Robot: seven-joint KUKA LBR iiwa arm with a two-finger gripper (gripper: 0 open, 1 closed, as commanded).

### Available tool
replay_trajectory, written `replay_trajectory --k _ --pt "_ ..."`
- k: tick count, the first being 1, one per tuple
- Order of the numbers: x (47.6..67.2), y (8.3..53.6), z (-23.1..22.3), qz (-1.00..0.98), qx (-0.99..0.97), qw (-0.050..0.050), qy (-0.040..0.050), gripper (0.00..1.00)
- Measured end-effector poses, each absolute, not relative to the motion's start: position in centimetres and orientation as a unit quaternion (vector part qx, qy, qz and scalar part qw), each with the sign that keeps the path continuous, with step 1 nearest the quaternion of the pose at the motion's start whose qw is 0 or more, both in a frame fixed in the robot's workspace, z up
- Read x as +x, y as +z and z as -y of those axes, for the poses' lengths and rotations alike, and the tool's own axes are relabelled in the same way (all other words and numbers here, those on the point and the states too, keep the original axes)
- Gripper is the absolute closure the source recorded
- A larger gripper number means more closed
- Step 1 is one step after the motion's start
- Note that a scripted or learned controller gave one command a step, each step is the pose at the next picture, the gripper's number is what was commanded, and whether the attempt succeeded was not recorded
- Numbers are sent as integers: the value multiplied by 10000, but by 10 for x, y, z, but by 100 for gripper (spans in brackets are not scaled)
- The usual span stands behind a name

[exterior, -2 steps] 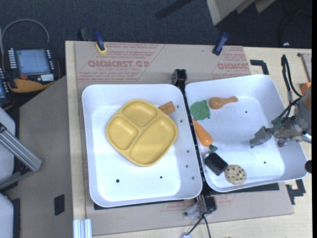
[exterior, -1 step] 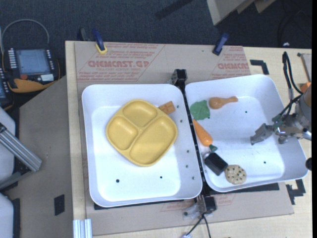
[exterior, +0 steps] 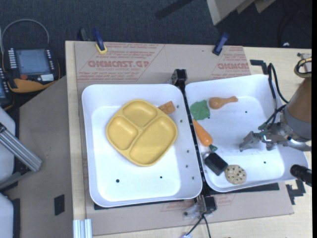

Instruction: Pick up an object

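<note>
My gripper hovers over the right part of the right bin, open, with nothing between its fingers. Left of it, along the bin's left side, lie an orange carrot, a black block and a round speckled cookie. Farther back rest a green leafy piece and a tan drumstick. The cookie and the black block are the nearest to the gripper, below and to its left.
The left bin holds a yellow divided plate with a small brown block at its upper right edge. A black divider runs between the bins. Cables hang by the right bin's far right corner.
</note>
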State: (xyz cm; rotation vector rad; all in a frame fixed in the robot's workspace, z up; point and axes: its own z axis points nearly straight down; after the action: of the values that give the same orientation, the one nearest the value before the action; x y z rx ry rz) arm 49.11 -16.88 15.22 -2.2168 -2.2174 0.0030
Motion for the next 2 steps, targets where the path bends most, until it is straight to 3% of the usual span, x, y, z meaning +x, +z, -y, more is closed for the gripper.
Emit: replay_trajectory --k 1,2 --pt "493 106 178 7070 -7072 7 -6 0" --pt "494 89 179 7067 -7075 16 -1 0"
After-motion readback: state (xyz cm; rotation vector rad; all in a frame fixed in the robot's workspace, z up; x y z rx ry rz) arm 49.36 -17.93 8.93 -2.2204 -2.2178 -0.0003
